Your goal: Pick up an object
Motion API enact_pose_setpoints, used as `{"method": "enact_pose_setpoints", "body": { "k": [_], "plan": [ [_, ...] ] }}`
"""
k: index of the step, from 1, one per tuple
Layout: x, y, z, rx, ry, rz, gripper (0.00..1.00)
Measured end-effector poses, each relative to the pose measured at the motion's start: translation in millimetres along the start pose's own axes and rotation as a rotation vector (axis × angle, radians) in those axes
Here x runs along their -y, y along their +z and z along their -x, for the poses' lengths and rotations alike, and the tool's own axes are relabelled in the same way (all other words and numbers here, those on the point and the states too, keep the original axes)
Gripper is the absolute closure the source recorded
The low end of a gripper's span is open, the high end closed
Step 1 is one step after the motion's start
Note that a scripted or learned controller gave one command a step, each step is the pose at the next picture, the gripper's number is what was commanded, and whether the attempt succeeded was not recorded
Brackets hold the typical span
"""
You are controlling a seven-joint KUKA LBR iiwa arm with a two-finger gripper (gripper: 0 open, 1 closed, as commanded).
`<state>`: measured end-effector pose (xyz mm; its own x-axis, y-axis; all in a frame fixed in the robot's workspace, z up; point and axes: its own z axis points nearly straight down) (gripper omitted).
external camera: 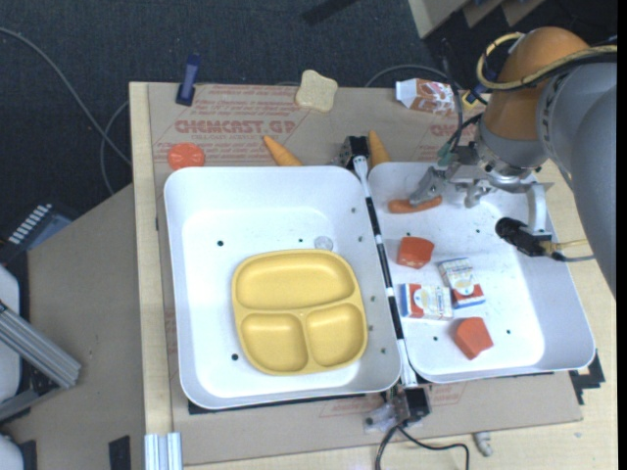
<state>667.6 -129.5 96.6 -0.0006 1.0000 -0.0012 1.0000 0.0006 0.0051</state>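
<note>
My gripper (438, 186) low over the right bin's (558, 292) far corner — beside an orange carrot-like piece (402, 205).

Whether I grip it, I cannot tell. Nearer lie an orange block (414, 252), small cartons (446, 290) and another block (473, 337) — the left bin (196, 262) holds a yellow tray (298, 310).

Gripper (443, 186) low in right bin (549, 306), beside orange carrot (403, 205)

Dark blue-grey carpet floor (118, 18) around a pale wooden counter (147, 292), thin cables (73, 81) trailing over the carpet, metal rail (39, 346) at lower left, even overhead light
</note>
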Motion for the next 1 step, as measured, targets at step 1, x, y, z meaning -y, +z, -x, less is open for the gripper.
{"method": "enact_pose_setpoints", "body": {
  "k": [1],
  "plan": [
    [51.4, 12.1, -36.1, -0.003, 0.0, -0.008, 0.0]
  ]
}}
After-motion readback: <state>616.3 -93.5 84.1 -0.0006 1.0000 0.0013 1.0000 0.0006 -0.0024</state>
